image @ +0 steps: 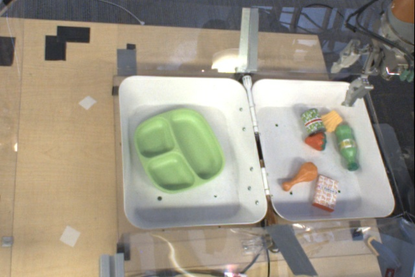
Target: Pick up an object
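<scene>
The right bin (pixel 285 100) holds several small items. A green-and-white can (pixel 311 118) lies above a red strawberry (pixel 316 141), with a yellow piece (pixel 332 120) beside them. A green bottle (pixel 347 146) lies near the bin's right wall. Toward the front are an orange drumstick (pixel 300 176) and a red-and-white box (pixel 325 193). My gripper (pixel 351 77) hangs over the bin's back right corner, up and to the right of the yellow piece. It is open, with nothing between its fingers.
In the left bin (pixel 130 107) a green divided plate (pixel 178 149) lies on the floor. A metal post (pixel 249 36) stands behind the wall between the bins. Cables run by the arm at the upper right.
</scene>
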`<state>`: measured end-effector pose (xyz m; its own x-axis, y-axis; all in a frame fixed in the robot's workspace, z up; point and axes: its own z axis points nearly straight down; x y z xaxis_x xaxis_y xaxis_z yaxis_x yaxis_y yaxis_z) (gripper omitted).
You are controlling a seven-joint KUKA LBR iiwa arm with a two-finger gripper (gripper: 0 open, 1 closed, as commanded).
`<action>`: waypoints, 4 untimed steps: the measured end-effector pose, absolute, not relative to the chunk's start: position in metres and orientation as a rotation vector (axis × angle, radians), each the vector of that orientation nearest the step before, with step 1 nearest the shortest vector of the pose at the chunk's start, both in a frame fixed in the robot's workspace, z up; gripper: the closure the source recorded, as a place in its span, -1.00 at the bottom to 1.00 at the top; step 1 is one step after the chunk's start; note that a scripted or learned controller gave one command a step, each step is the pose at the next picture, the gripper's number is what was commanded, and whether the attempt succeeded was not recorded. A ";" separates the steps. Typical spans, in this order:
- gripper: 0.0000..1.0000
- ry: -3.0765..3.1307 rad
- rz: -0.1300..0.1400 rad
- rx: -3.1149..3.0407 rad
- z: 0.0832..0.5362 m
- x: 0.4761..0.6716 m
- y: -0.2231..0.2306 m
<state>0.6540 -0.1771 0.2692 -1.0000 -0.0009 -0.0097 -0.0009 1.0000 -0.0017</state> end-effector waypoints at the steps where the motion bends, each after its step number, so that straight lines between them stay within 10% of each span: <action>1: -1.00 3.118 -0.006 -0.248 0.100 0.617 -0.159; 2: -1.00 3.106 0.004 0.373 0.090 0.581 -0.101; 3: 1.00 3.089 0.001 0.364 0.105 0.586 -0.101; 4: 1.00 3.004 0.010 0.880 0.189 0.589 -0.007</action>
